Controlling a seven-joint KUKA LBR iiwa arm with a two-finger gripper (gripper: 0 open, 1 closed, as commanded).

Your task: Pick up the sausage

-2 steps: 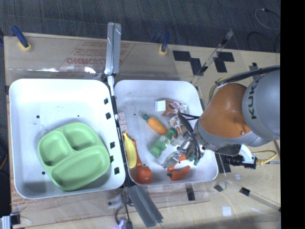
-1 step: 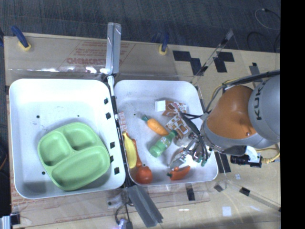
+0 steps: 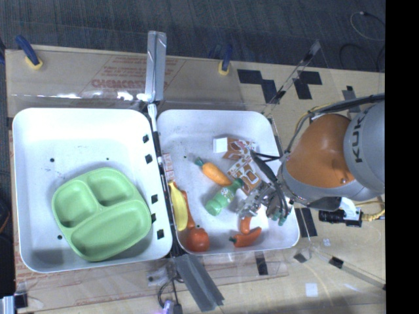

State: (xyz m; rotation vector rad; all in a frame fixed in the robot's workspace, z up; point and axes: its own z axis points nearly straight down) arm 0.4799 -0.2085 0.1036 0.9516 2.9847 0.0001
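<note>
- Camera view: my gripper [image 3: 262, 205] is hanging low over the right part of the right bin [image 3: 196, 124]; whether my jaws are released or clenched, I cannot tell.
- The sausage [image 3: 247, 238], reddish, is lying at the near wall of that bin, just below my gripper.
- A carrot [image 3: 213, 171], a green bottle [image 3: 220, 201], a banana [image 3: 178, 207] and a tomato [image 3: 198, 239] are lying to its left.
- A green divided plate [image 3: 101, 212] is sitting in the left bin [image 3: 39, 126].

We see the sausage [image 3: 247, 239], reddish-orange and slightly curved. It lies flat near the right bin's front right corner.
</note>
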